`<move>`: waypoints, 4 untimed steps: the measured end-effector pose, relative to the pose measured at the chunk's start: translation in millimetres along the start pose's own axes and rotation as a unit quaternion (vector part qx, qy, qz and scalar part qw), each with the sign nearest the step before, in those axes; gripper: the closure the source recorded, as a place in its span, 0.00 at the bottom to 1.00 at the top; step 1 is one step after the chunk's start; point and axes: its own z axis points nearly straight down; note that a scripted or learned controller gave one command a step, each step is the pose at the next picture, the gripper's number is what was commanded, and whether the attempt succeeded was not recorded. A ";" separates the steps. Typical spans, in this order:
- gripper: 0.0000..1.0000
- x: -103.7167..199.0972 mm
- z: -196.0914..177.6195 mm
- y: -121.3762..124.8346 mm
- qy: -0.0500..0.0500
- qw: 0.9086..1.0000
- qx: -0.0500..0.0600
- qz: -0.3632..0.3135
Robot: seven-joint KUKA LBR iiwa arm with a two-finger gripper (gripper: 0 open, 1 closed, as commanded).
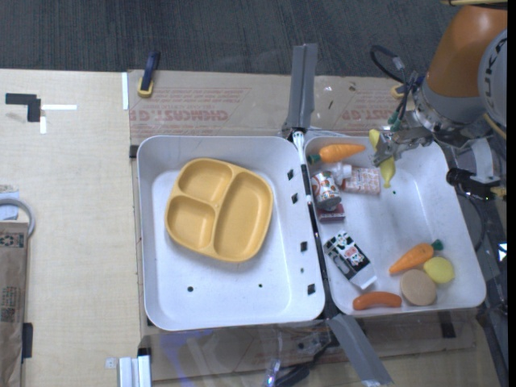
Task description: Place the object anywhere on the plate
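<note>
**Arm over the right bin, jaws clenched on a banana**

The surface [72,240] carries two white bins side by side. The left bin [161,297] lies well to the left of the jaws. The right bin [459,216] lies directly under them. The grey arm [468,47] with its orange band enters from the right and ends over the far end of the right bin.

The yellow plate [219,208] has three compartments and sits in the left bin, well to the left of the jaws and slightly nearer the camera. Nothing lies on it.

The jaws are closed across the middle of a banana [387,172]. One yellow end shows at their left and the other hangs below them, over the bin floor.

Other contents of the right bin, by position relative to the jaws:
- carrot [341,150]: just to the left
- packet [363,182]: below and left, near
- can [325,188]: further left, by the bin wall
- carton [348,256]: well below, to the left
- second carrot [415,256], lemon [439,270], tan disc [418,287] and sausage [376,300]: well below, at the near end
</note>
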 end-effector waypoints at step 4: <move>1.00 158.6 -0.4 38.1 -0.001 0.997 -0.001 -0.081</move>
